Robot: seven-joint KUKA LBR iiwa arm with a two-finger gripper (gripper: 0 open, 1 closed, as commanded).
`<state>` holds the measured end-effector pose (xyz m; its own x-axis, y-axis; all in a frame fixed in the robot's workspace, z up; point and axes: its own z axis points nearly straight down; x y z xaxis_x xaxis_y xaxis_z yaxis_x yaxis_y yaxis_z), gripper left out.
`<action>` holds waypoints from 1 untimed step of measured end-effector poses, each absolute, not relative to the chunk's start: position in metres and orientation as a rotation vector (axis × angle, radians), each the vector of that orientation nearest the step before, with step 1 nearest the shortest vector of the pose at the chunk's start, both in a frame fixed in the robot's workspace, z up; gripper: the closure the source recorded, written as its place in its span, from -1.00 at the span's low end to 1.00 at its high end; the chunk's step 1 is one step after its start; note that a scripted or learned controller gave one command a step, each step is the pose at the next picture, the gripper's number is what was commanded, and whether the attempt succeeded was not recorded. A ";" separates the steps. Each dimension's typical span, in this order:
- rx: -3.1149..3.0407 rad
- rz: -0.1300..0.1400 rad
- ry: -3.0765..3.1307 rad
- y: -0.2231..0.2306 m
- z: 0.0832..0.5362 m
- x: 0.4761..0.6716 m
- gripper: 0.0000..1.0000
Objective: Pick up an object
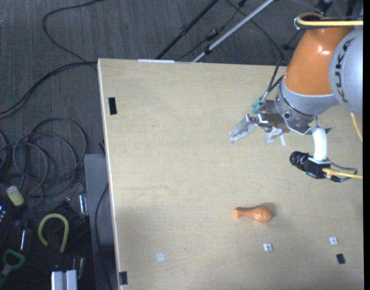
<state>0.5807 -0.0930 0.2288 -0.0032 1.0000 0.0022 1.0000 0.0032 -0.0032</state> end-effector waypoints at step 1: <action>-2.117 0.006 -2.322 -0.138 0.235 0.642 -1.00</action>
